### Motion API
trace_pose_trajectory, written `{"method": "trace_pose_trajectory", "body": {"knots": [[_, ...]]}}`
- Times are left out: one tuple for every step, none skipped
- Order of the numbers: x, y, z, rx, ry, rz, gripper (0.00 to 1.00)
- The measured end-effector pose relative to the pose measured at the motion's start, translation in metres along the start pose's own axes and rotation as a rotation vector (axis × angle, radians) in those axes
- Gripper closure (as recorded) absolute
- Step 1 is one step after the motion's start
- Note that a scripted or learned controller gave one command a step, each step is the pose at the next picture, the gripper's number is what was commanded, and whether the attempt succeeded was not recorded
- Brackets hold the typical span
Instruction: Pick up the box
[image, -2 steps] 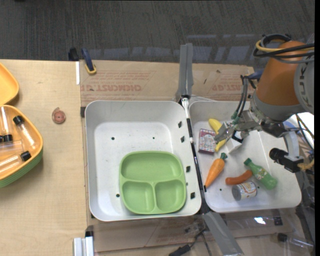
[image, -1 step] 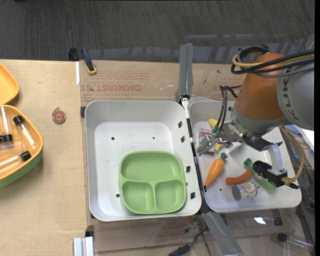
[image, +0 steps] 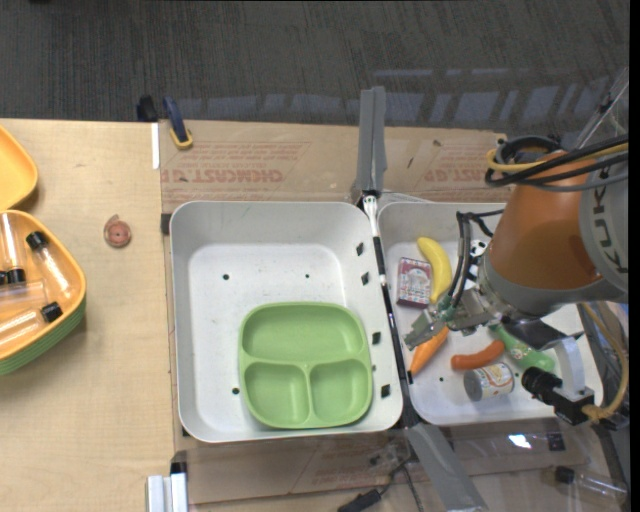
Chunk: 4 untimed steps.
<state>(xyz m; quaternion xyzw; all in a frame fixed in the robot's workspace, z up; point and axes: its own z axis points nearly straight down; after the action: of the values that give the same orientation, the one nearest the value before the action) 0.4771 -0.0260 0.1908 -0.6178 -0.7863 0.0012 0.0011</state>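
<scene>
- Gripper (image: 432, 330): low in the right bin (image: 440, 400), at the left part of its floor, hung from the grey arm (image: 545, 250) with its orange band, which enters from the right. Fingers are small and dark against the clutter; whether they are apart or together cannot be told. Nothing is seen between them.
- Box (image: 413, 280): small, pink and white with a printed face, lying flat in the right bin near its left wall, just above the gripper and apart from it.
- Banana (image: 436, 264): yellow, lying just right of the box, touching or nearly touching its edge.
- Carrot (image: 428, 352): orange, lying slantwise just below the gripper, near the left wall of the bin.
- Second orange piece (image: 480, 355): lying to the right of the carrot.
- Can (image: 490, 381): small, on its side, just below the second orange piece.
- Green item (image: 525, 350): partly hidden under the arm; kind cannot be told.
- Left bin (image: 200, 300): holds a green divided plate (image: 306, 365) with three compartments, set toward the near right corner.
- Yellow trays (image: 30, 290): stacked on the bench at far left, holding small vials.
</scene>
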Motion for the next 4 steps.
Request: {"method": "trace_pose_trajectory", "body": {"knots": [[-0.003,-0.001,0.000,0.001,0.001,-0.221,0.00],[0.018,0.005,0.000,0.000,0.000,-0.309,0.00],[0.016,0.005,-0.008,0.000,-0.001,-0.305,1.00],[0.035,0.115,-0.019,-0.001,-0.002,-0.391,1.00]]}}
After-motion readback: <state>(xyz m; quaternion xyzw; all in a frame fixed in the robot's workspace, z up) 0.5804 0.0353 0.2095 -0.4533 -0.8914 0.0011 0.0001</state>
